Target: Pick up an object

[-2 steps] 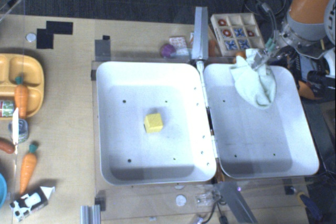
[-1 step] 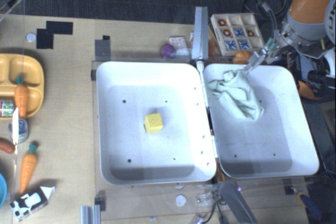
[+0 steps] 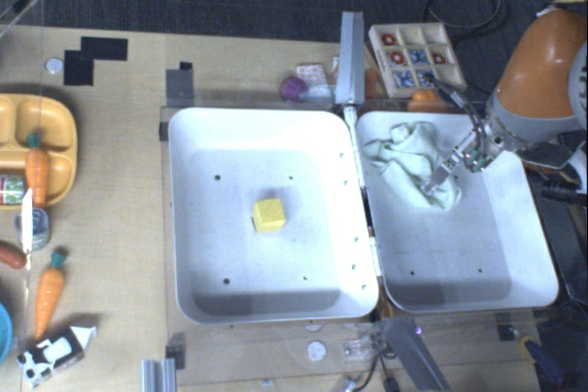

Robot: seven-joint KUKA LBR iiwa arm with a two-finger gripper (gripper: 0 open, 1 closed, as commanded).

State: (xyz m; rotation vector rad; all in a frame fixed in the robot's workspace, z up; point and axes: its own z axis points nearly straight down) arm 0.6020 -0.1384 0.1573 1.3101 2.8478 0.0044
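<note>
The gripper [image 3: 443,175] is seen in the right bin [image 3: 514,280], lowered onto the right end of a crumpled white cloth [image 3: 411,162]. Whether the gripper is spread or pressed together cannot be told, since its tip is merged with the folds of the cloth. The cloth is spread from the gripper toward ten o'clock, up to the bin's upper left corner. The grey arm [image 3: 542,78] with its orange band is extended away from the gripper toward two o'clock.

In the left bin [image 3: 211,289], at nine o'clock from the gripper and well apart from it, a small yellow block [image 3: 269,215] is found near the middle of the floor.

On the table [image 3: 110,289], a board with red and blue squares [image 3: 413,58] is placed at twelve o'clock, beyond the bins, and a purple ball [image 3: 293,88] is seen further left. At the far left edge, a yellow tray [image 3: 50,128] is set, with one carrot [image 3: 36,174] on it and another carrot [image 3: 49,289] lying below.
</note>
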